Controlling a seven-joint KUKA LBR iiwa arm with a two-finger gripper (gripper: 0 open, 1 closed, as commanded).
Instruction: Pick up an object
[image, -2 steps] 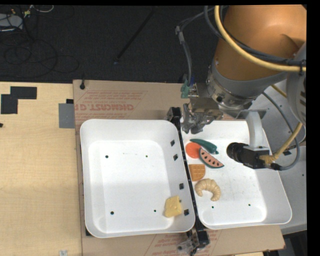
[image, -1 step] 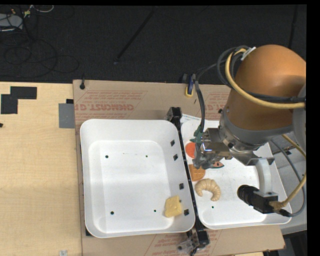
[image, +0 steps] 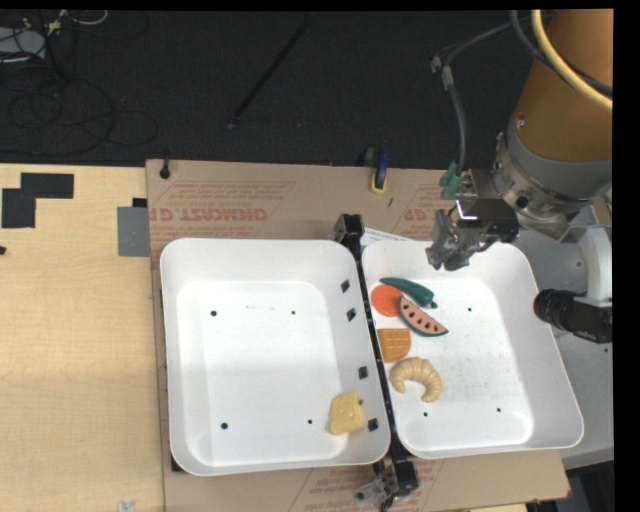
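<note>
My gripper (image: 455, 250) hangs over the far edge of the right bin (image: 520, 420), dark fingers pointing down, and from this angle I cannot tell whether they are spread or pressed together; nothing shows between them. Below and to the left, a cluster of toy food sits against the bin's left wall: a green pepper (image: 408, 291) overlapping a red-orange tomato (image: 386, 298), a watermelon slice (image: 423, 317) just beside them, then a small waffle (image: 393, 345) and a croissant (image: 417, 377) nearer the camera. In the left bin (image: 200, 440), a yellow cheese wedge (image: 347, 413) rests in the near right corner.
</note>
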